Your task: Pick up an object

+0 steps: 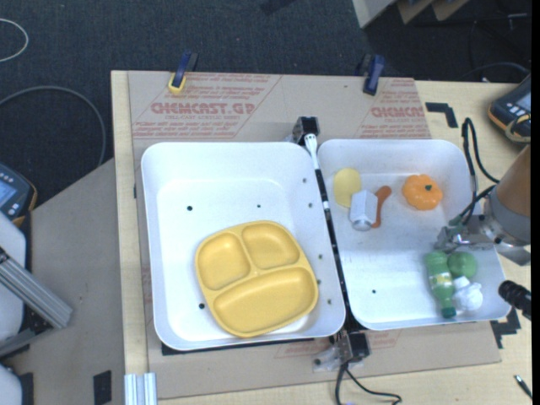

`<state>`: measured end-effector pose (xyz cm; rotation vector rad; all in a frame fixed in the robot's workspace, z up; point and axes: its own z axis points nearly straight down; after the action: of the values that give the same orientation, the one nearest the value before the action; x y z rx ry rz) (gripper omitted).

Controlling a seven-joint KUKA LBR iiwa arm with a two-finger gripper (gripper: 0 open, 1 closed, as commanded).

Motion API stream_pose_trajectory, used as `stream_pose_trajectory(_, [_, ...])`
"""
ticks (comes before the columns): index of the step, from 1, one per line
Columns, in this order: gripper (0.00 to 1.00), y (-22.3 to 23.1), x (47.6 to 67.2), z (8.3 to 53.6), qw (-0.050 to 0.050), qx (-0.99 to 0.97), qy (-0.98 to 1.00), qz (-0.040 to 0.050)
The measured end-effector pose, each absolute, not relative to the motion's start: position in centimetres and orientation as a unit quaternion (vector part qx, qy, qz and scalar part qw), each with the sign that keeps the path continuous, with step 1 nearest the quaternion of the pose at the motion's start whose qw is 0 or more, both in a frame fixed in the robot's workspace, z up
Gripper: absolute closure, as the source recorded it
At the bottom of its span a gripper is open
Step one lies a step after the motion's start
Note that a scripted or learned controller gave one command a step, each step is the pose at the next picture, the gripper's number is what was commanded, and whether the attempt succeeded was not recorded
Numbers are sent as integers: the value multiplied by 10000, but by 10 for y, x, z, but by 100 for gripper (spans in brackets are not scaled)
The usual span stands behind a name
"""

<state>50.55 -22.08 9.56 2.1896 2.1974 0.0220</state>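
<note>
In the camera view, two white bins sit side by side on the bench. The left bin (169, 192) holds a yellow tray (256, 278) with three parts, low in the middle of the frame. The right bin (396, 298) holds the small things. A pale yellow piece (346, 184) and a grey can (364, 210) lie close together near its upper left, with an orange spoon (379, 204) just beside the can. An orange ball (422, 191) sits alone near the upper right. Low on the right lies a green bottle (445, 278) with white bits at its bottom end. The arm (515, 205) comes in from the right edge, and the gripper (461, 238) hangs right at the top of the bottle. I cannot tell how the pincer stands, or if it has the bottle at all. It looks like the reaching step, with the bottle as the likely pick. Next, I think, it needs a firm pinch on the bottle and then a straight lift.
</note>
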Motion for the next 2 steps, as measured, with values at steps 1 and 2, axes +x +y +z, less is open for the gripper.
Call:
stream_pose_trajectory(1, [100,-224,509,89,138,7064,7077,55])
stream_pose_trajectory(2, [100,-224,507,91,167,7065,7075,73])
